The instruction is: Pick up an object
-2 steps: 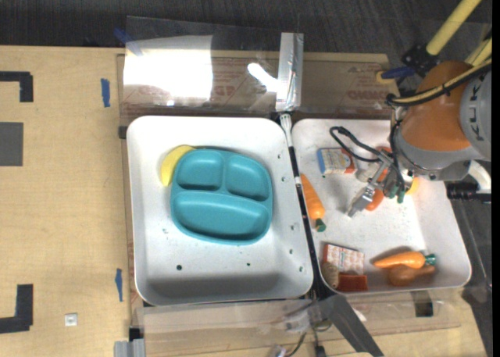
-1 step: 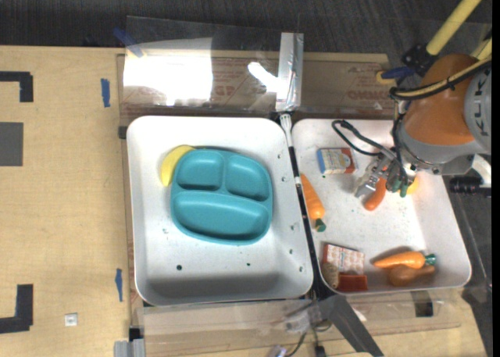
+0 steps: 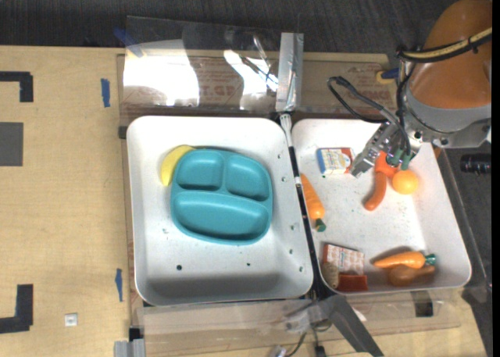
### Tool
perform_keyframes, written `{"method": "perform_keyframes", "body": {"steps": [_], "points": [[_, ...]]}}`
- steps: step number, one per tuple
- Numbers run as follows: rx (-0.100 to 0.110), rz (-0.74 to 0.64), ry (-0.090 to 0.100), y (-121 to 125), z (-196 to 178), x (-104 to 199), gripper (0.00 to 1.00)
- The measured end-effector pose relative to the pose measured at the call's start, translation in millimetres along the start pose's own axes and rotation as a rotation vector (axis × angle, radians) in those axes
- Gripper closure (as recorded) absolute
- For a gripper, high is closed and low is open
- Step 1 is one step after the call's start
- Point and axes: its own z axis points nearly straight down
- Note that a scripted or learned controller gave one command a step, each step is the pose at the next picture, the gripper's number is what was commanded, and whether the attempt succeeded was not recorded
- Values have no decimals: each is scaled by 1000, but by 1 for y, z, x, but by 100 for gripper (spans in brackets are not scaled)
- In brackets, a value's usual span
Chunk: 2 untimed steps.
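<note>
One end effector point(image 3: 380, 155) hangs low in the right bin point(image 3: 445, 215), over the top of a curved orange sausage-like toy point(image 3: 376, 189) and just beside a small orange ball point(image 3: 405, 182); whether it grips anything I cannot tell. Nearby lie a small carton point(image 3: 334, 161) and two carrots point(image 3: 312, 201) point(image 3: 402, 259), while the left bin point(image 3: 148, 215) holds a teal divided plate point(image 3: 221, 195) with a yellow piece point(image 3: 172, 162) at its edge.

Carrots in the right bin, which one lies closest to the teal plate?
The carrot against the right bin's left wall; the other carrot lies near the bin's front right corner.
</note>
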Motion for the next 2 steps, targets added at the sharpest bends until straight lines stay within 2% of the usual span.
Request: {"method": "perform_keyframes", "body": {"steps": [1,2], "points": [[11,42,12,54,60,-47,100],[7,102,9,105,59,-28,100]]}}
